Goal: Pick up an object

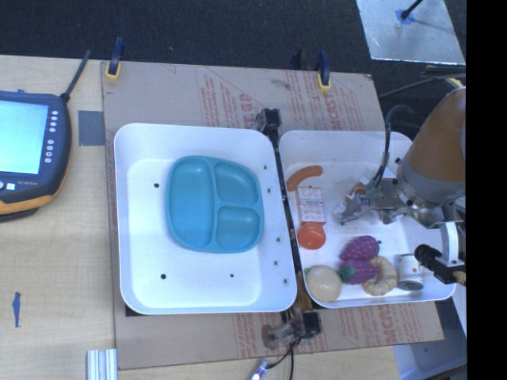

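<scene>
Two white bins sit abutting — jaws [348, 209] hover over the right bin [341, 145], near the purple grapes [360, 249]; their opening unclear.

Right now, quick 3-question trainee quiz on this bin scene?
1. True or false: the blue tray sits in the left bin.
2. What lies closest to the divider in the right bin: (a) grapes (b) hot dog (c) can?
3. The gripper is over which bin?

Key: 1 true; 2 b; 3 right bin.
</scene>
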Robot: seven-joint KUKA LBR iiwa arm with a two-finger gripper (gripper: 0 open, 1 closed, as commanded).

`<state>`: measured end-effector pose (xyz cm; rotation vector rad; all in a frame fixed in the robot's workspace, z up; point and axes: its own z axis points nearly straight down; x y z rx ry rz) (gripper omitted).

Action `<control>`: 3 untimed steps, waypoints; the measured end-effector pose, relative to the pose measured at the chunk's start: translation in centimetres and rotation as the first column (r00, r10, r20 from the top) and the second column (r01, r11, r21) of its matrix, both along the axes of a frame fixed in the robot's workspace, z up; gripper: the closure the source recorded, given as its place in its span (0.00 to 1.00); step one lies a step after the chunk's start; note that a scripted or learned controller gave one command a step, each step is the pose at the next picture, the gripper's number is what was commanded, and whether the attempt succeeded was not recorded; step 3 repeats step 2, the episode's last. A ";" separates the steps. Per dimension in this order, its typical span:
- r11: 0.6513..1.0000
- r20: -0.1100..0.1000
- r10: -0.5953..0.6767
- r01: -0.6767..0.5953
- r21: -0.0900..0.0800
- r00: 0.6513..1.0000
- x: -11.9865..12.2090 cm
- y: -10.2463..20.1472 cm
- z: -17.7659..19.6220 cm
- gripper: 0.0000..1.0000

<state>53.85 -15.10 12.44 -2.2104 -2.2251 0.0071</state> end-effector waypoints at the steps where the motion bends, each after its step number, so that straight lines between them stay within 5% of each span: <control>1: 1.000 0.007 -0.001 0.001 -0.003 1.000 6.7 1.6 -3.2 0.00; 2: 1.000 0.003 0.001 -0.001 -0.002 1.000 6.6 1.5 -2.4 1.00; 3: 1.000 0.003 0.001 -0.001 -0.002 1.000 6.6 1.5 -2.4 1.00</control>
